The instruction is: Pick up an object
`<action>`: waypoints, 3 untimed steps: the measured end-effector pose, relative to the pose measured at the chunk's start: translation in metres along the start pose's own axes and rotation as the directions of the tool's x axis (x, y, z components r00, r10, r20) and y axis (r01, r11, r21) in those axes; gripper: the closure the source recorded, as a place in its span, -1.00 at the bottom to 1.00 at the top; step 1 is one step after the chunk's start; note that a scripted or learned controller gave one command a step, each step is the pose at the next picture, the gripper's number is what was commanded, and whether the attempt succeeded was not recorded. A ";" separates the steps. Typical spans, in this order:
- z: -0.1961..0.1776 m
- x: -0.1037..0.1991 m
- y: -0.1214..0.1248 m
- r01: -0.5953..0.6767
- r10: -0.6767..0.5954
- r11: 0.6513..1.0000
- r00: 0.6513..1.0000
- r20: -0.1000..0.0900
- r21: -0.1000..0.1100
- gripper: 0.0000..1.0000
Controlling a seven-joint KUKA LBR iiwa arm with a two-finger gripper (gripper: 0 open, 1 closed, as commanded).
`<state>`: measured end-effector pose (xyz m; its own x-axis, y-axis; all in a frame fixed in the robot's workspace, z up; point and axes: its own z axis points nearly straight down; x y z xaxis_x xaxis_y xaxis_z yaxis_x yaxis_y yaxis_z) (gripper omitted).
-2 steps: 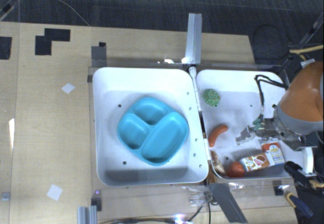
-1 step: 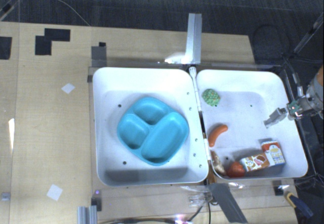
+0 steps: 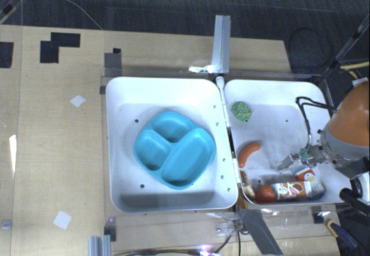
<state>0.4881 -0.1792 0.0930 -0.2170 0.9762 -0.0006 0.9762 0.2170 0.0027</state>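
In the right bin (image 3: 277, 90), my gripper (image 3: 295, 162) hangs low over the floor, just above a bottle (image 3: 292, 190) with an orange-and-white label that lies along the front wall. Its fingers look spread, with nothing between them. A red round fruit (image 3: 265, 193) touches the bottle's left end. To the gripper's left lies an orange sausage-shaped piece (image 3: 248, 152). A green knobbly ball (image 3: 241, 111) rests near the bin's back left corner. The arm's orange band (image 3: 350, 122) is at the right edge.
The left bin (image 3: 121, 133) holds a blue divided plate (image 3: 174, 149). A black cable (image 3: 312, 107) loops over the right bin's far right side. A metal post (image 3: 221, 44) stands behind the wall between the bins.
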 end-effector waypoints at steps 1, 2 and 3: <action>-0.010 -0.001 0.002 0.000 0.000 1.000 1.000 0.001 -0.003 1.00; -0.016 -0.017 -0.005 -0.205 0.205 0.979 0.979 0.000 0.001 1.00; -0.016 -0.017 -0.004 -0.206 0.206 0.979 0.979 0.000 0.001 -1.00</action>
<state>0.4874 -0.1970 0.1094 -0.0117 0.9999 -0.0002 0.9999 0.0117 0.0016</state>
